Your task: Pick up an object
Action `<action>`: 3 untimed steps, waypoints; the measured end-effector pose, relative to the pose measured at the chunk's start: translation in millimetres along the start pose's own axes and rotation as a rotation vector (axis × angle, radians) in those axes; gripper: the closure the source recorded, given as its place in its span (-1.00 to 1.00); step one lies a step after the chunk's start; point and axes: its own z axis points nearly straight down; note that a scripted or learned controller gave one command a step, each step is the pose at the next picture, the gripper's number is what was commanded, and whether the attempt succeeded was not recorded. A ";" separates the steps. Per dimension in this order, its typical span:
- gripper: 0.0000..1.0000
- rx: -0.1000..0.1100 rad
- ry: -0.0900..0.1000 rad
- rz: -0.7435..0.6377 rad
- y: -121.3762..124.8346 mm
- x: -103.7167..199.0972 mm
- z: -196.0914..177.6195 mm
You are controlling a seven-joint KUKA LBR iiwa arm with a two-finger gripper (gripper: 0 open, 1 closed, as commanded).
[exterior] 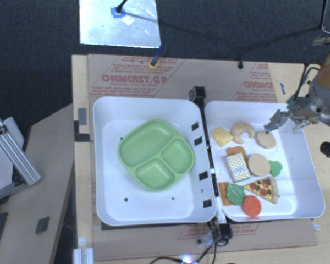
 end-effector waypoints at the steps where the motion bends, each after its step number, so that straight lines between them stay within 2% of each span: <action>1: -1.00 -0.012 -0.003 -0.003 2.9 0.4 -7.2; 3: -1.00 -0.007 -0.001 -0.001 8.2 -2.3 115.7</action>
